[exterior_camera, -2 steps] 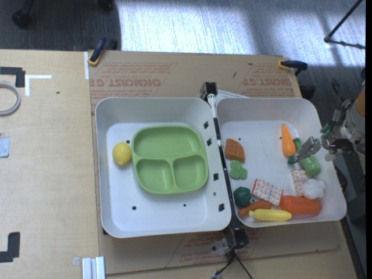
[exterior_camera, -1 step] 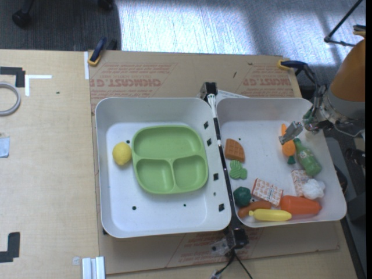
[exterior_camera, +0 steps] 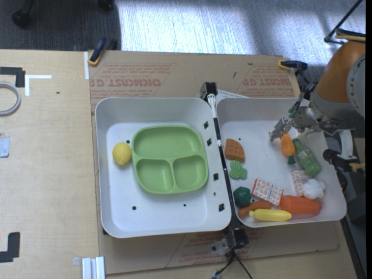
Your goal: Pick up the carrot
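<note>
At right of frame, the tool (exterior_camera: 283, 133) clenches a smooth tapered orange carrot (exterior_camera: 288, 146) near the right bin's (exterior_camera: 256, 106) upper wall.

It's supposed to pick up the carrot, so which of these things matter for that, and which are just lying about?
For the job:
hand
small orange piece just below it, probably the carrot
large orange piece, possibly the carrot instead

Lying about:
waffle
bottle
banana
tray
lemon
</note>
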### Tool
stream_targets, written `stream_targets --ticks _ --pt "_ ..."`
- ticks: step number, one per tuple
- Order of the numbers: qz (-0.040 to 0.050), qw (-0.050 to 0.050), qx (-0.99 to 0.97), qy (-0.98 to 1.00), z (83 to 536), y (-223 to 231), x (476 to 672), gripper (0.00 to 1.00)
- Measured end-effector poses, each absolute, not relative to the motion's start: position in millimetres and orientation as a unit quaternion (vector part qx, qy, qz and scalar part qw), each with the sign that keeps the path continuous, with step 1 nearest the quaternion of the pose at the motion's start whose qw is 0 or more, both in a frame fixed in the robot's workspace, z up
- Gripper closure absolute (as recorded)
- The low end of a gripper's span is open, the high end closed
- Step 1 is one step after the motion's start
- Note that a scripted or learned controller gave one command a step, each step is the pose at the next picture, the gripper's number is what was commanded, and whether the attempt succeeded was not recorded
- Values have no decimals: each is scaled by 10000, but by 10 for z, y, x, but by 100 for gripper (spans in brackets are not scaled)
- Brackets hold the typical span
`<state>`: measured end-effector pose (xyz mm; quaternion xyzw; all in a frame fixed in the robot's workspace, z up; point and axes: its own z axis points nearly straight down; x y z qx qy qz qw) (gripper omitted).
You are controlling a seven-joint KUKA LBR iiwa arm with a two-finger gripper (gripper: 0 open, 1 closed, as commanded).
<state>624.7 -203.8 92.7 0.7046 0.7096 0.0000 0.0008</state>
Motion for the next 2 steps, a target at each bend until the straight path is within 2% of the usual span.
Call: stream_targets --ticks 1,2 --pt "-1 14 7032 7110 1026 -2036 6252 100" --pt "-3 1 8221 5694 1688 -1431 6101 100"
